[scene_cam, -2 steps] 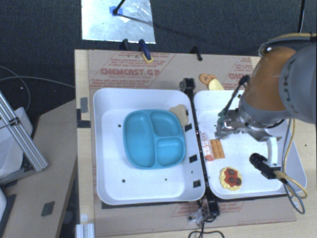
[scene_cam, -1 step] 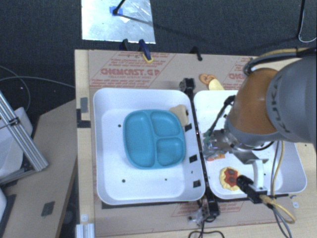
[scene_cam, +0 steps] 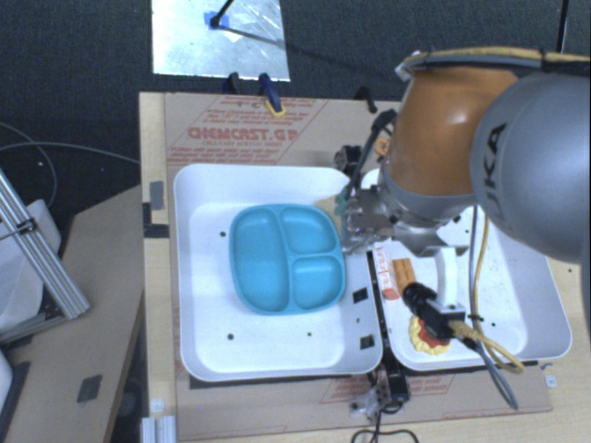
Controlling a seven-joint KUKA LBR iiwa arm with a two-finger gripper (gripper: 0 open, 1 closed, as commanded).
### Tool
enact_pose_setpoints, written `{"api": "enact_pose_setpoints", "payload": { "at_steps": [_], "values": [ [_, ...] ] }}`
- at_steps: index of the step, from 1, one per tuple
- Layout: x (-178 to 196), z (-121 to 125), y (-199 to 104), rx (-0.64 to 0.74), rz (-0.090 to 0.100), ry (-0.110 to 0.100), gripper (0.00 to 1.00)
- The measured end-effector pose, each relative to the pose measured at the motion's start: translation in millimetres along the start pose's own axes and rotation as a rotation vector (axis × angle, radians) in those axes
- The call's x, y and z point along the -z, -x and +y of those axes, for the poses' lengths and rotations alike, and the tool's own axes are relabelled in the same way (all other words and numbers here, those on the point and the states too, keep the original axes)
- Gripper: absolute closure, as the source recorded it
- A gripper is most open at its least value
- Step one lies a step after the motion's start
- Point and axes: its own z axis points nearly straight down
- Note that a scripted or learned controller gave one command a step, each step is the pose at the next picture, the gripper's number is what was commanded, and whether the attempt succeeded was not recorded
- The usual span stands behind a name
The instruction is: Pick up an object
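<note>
Worktop [scene_cam: 157,247] of pale wood carries a brown cardboard sheet [scene_cam: 240,127] with two shallow white plastic bins side by side. The grey arm with its orange band [scene_cam: 452,127] reaches in from the right and hangs over the seam between the bins, hiding much of the right bin [scene_cam: 545,312]. The left bin [scene_cam: 203,340] holds a light blue plastic plate with three compartments [scene_cam: 286,257], lying flat near its centre. The gripper [scene_cam: 355,224] sits just beside the plate's right edge; whether it is open or closed cannot be told. In the right bin lie a small orange packet [scene_cam: 403,273] and a yellow-and-red object [scene_cam: 425,340], partly hidden.
</note>
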Motion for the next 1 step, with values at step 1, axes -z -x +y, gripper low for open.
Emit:
{"api": "enact_pose_setpoints", "payload": {
  "at_steps": [1],
  "values": [
    [-8.6,38.0,33.4,-0.016,-0.008,-0.008,1.00]
  ]
}}
